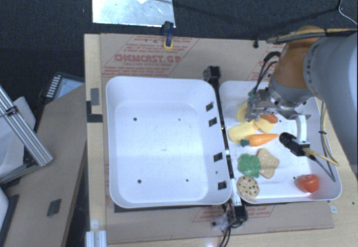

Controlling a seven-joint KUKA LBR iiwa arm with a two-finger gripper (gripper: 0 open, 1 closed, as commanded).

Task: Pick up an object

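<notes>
**Mia:** Which toy should it pick?

**Ben:** I'd go for the yellow piece (241,131). It lies in the upper half of the right bin (286,182), close to the wall next to the left bin (162,139).

**Mia:** What is around it?

**Ben:** A lot! The carrot (263,139) looks like it is right against its lower side. A small red-orange bit (269,119) lies just beside it. Another yellow bit (243,112) sits just above. Lower down are a green toy (248,164), a tan cracker (268,163) and a round cookie (247,186). A red tomato (307,182) is well apart, near the corner.

**Mia:** And where is the tool?

**Ben:** The tool (257,107) is low over that crowded bunch, at the end of the grey arm (330,66) that reaches in from the right. I cannot tell if it is open or closed.

**Mia:** So how does it do this well?

**Ben:** I think it should go straight down on one toy, not on the gap between two. It should grab the yellow piece across its thin side. If it catches the carrot too, both may slip out. Then it should squeeze softly and lift slowly, straight up.

**Mia:** What about the wall?

**Ben:** It should stay a bit away from it. A bump could push the bin along the tabletop (145,52).
</notes>
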